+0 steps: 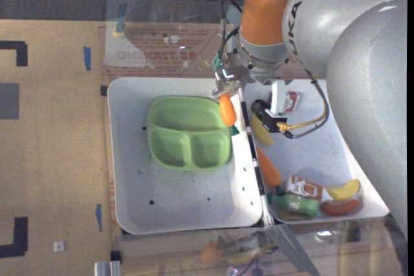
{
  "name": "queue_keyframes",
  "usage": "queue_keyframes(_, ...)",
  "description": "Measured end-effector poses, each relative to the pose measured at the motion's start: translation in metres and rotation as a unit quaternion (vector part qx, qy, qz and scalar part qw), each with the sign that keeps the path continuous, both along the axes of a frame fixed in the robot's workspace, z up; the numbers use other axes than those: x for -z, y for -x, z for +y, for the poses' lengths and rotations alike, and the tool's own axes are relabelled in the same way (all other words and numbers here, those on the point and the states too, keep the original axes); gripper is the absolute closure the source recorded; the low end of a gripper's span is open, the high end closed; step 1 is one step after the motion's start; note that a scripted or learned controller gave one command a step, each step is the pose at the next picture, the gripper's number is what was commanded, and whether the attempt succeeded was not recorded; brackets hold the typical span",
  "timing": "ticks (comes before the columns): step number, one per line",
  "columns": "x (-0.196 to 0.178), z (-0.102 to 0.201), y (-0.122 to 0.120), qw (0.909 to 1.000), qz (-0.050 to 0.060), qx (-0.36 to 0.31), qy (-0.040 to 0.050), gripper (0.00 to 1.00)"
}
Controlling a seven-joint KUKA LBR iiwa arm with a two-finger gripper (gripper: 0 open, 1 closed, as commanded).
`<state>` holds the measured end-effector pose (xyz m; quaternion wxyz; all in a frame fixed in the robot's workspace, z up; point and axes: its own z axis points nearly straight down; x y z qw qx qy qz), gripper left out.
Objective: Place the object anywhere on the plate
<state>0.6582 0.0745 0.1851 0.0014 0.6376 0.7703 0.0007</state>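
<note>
Over the right rim of the green divided plate (187, 132), the gripper (224, 95) hangs with a small orange toy carrot (227, 110) below it. The carrot's upper end sits right at the fingertips and appears pinched between them, so the fingers look closed down to the carrot's width, though the metal parts there are small and crowded. The carrot hangs nearly upright, its lower end just above the plate's edge, beside the wall shared by the left bin (129, 171) and the right bin (362, 191).

By its look the carrot is light, stiff moulded plastic, smooth and probably a bit slippery. Its tapered shape means a grip near the thick end or the middle should hold better than one near the narrow tip, where it could squeeze out. It is unlikely to be fragile, and a short drop onto the plate should do no harm.

It is bright orange, short and rounded, with a touch of green near its lower end.
</note>
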Motion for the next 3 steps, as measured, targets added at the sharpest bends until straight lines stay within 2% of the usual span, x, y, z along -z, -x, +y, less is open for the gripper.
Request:
queue_keyframes(1,-0.091,0.017,0.014,0.9971,0.001,0.076,0.0,1.0)
queue_keyframes(2,-0.091,0.018,0.014,0.9971,0.001,0.076,0.0,0.0)
queue_keyframes(3,-0.187,0.035,-0.008,0.9994,0.0,-0.034,0.0003,0.0)
